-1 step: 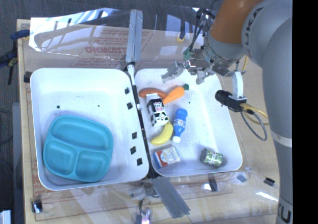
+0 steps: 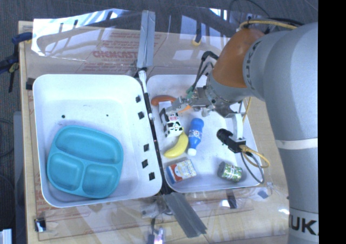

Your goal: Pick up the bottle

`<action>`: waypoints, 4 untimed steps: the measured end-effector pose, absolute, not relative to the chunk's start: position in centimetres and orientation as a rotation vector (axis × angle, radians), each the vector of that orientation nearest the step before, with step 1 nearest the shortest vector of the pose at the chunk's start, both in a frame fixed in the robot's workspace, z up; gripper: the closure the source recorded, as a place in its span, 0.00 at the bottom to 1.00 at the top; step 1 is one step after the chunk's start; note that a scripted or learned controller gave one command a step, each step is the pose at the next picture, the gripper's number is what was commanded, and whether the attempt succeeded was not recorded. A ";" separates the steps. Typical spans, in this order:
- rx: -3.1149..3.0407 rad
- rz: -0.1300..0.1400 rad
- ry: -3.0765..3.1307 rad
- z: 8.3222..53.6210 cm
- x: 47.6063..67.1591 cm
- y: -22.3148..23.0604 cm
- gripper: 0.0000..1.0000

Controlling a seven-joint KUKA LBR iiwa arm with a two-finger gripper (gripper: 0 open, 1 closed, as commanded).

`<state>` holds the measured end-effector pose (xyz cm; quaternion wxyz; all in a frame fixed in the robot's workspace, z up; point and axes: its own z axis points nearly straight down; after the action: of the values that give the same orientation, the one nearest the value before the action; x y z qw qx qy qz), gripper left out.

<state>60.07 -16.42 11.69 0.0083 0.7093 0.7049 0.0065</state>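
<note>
The bottle [image 2: 194, 135] lies in the right bin [image 2: 248, 180], near its middle. It has a white body and a blue top, and it points toward the bin's far side. My gripper [image 2: 185, 106] hangs over the far part of that bin, just beyond the bottle's blue end and a little to its left. A small black-and-white cow-patterned toy [image 2: 173, 127] sits right below the gripper. The view shows nothing held in the gripper.
A yellow banana [image 2: 177, 147] lies against the bottle's left side. A small carton [image 2: 183, 170] and a green can [image 2: 231, 171] rest near the front wall, and an orange item [image 2: 162, 99] at the far left. The left bin [image 2: 43, 97] holds a blue divided plate [image 2: 84, 160].
</note>
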 end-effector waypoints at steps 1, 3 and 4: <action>2.004 0.046 2.369 11.4 55.8 -20.1 0.00; 2.010 0.038 2.361 11.3 56.2 -20.9 0.00; 2.005 0.043 2.374 12.5 56.4 -20.7 1.00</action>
<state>56.39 -20.67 12.55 0.0172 0.6451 0.7638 0.0140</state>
